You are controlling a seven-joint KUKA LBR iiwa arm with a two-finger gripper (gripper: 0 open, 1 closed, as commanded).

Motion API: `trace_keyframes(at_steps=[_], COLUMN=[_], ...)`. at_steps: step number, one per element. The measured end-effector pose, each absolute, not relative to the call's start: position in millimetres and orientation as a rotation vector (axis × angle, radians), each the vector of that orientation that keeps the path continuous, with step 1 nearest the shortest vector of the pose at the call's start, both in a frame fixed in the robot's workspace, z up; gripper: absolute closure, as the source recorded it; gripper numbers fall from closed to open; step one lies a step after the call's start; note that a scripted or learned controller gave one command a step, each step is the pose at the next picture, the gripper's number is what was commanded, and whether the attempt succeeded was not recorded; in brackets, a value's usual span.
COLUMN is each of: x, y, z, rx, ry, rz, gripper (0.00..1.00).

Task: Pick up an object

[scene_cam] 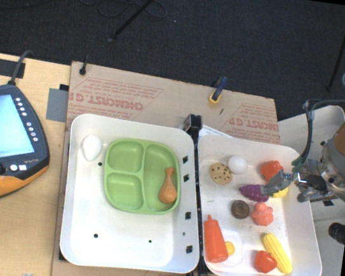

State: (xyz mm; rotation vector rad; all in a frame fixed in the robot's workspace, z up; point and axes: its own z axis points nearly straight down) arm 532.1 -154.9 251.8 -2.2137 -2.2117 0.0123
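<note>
Camera view, gripper (pixel 280 180): seen low over the right bin (pixel 310 248); whether it is apart or together cannot be told.
Nearest object: purple grapes (pixel 253 192) lie just beside the tip, a red pepper (pixel 271 169) just behind it.
Done: nothing is seen lifted.
Left: an object is judged yet to be gripped and raised.

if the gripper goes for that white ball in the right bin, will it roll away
Probably. The white ball looks smooth and round, so a nudge could send it rolling across the right bin floor. It sits beside the cookie, which might stop it on that side. It looks like a light toy.
</note>
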Motion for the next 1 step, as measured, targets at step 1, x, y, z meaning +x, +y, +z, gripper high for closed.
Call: trace_keyframes(at_steps=[1], x=[534.2], y=[-155.2], z=[257.4], rx=[-2.218], ry=[-2.220], rz=[0.003], gripper=[0.00])
